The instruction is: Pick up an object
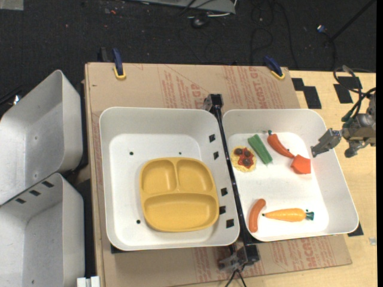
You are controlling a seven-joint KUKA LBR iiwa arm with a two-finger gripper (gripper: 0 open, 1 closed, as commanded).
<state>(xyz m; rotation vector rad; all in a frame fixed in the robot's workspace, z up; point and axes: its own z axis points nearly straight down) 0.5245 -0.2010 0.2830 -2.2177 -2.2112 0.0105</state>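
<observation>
Hovering at the right bin's outer rim, gripper showing nothing between its fingers, spread or closed impossible to tell. Lying just inside: red spatula-like toy nearest, green block and small pizza beyond, sausage and carrot toward the front. Risking, likely, clipping the rim or nudging the toy aside, pieces being low and slim.

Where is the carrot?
The orange toy carrot with a green tip lies near the front of the right white bin, just right of the curved reddish sausage.
</observation>
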